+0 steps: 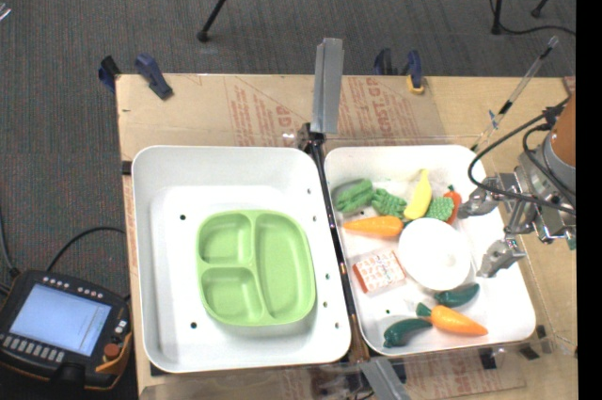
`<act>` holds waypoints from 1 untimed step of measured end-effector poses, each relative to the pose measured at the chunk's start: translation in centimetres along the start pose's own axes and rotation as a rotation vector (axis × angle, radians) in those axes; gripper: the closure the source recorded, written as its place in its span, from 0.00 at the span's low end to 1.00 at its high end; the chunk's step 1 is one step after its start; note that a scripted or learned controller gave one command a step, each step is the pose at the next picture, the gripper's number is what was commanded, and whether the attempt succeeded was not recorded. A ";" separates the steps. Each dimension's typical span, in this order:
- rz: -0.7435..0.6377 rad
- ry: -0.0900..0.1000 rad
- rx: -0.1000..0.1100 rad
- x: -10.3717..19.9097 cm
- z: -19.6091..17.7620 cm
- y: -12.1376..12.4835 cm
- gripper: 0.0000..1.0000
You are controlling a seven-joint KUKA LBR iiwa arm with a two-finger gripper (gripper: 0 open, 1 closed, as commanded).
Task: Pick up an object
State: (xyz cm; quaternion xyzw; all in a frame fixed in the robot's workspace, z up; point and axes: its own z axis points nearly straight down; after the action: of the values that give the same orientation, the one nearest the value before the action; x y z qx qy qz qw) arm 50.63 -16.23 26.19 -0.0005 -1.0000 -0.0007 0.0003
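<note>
The right bin (513,299) holds toy food: a white bowl (435,253), an orange carrot (373,225), a second carrot (458,321), a yellow banana (419,194), green vegetables (369,198), two dark green peppers (404,329) and a red-and-white box (379,271). My gripper (490,232) hangs over the right side of this bin, just right of the white bowl. It is open, with one fingertip (478,205) toward the back and the other toward the front. Nothing sits between the fingers.
The left bin (160,200) holds a green divided tray (254,268). A grey post (326,92) stands behind the seam between the bins. Cables (499,139) loop at the arm's wrist. A teach pendant (61,318) lies at the lower left, off the bench.
</note>
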 end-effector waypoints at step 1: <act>0.022 0.000 0.000 -7.1 15.2 -0.3 0.00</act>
State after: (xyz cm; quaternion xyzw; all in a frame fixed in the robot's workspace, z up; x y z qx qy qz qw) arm 57.70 -16.56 10.99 -0.0116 -0.9999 -0.0009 0.0002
